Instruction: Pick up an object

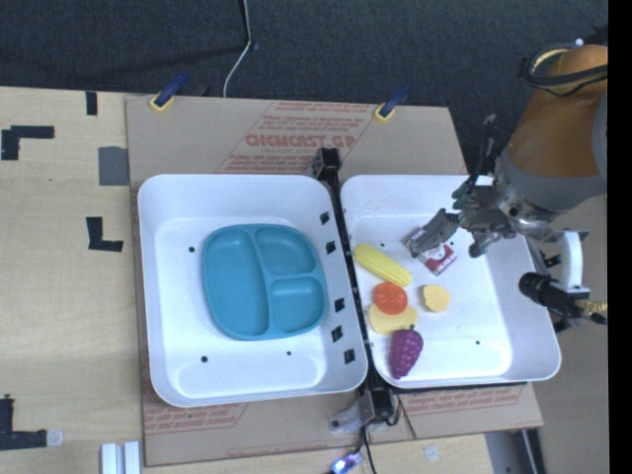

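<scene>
The right bin (494,363) holds several toy foods: a yellow corn cob (381,264), an orange-red tomato (390,298) lying on a yellow piece (380,318), a small yellow chunk (435,297), a purple grape bunch (405,351) and a small red-and-white item (440,258). My gripper (431,236) hangs over the middle of this bin, pointing left, its tip just above the red-and-white item and right of the corn. Nothing shows between its fingers.
The left bin (168,225) holds a blue divided plate (265,280). Black clips run along the rim shared by the two bins (341,265). The grey arm with its orange band (563,117) fills the upper right. Cardboard lies under both bins.
</scene>
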You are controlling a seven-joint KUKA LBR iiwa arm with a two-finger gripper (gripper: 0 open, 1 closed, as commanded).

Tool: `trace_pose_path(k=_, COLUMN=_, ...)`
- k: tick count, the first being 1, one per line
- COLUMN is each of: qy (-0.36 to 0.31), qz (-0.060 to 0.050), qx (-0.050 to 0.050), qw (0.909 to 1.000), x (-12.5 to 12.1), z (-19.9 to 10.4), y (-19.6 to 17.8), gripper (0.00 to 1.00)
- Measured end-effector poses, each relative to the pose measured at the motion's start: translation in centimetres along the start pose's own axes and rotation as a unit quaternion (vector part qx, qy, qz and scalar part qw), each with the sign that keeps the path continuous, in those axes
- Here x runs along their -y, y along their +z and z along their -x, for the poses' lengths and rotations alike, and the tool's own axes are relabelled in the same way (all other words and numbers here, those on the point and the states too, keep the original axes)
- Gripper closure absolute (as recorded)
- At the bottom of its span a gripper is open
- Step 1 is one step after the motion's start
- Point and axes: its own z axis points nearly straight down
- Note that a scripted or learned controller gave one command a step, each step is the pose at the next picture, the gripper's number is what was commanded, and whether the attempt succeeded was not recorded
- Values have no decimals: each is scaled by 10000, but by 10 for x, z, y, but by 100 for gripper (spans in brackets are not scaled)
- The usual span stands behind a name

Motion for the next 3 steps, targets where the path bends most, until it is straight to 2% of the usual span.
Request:
trace_pose_path(k=1, qy=-11, qz=39, qx=5, qw=10000, x=-2, z=0, y=-4, gripper=0)
trace_pose_path(k=2, qy=-10, qz=16, qx=4, qw=10000, x=-4, z=-5, y=41, gripper=0)
trace_pose_path(k=3, qy=-5, qz=5, qx=2, qw=10000, x=-8, z=-1, y=103, gripper=0)
